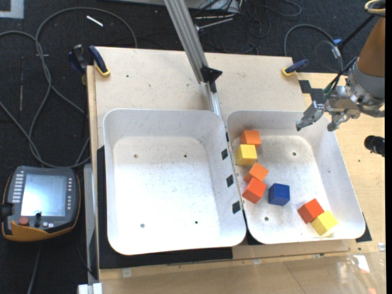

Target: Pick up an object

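Several small blocks lie in the right bin. An orange block and a yellow block sit near its left wall. Below them are two more orange blocks, then a blue block. A red-orange block and a yellow block rest at the front right. My gripper hangs open above the bin's back right corner, with nothing between its fingers and well apart from every block.
The left bin stands beside the right one. A metal pole slants over the bench's back. Clamps grip the back corners. A pendant lies on the floor at left.
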Controlling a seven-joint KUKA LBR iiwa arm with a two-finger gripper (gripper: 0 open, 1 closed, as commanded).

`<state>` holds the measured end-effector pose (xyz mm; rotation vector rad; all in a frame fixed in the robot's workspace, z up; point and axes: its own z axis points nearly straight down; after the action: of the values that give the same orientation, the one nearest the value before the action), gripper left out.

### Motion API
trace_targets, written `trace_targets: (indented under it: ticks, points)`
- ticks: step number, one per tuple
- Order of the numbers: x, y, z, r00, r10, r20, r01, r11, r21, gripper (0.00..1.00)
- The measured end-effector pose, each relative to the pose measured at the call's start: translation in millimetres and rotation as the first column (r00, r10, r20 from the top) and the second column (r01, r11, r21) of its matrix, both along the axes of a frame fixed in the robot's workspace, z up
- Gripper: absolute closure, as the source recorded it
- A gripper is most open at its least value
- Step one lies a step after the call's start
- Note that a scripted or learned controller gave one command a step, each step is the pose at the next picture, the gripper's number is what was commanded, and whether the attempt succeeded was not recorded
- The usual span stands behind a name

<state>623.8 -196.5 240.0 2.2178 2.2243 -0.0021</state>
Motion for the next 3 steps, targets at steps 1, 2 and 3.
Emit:
trace_targets:
  ticks: [1, 2, 3]
  points:
    - [0, 0, 0, 1.000, 0.000, 0.000, 0.000, 1.000, 0.000, 0.00]
    - [-59, 0, -94, 1.000, -0.006, -0.010, 0.006, 1.000, 0.004, 0.00]
    - [-130, -18, -128, 1.000, -0.009, -0.007, 0.009, 1.000, 0.002, 0.00]
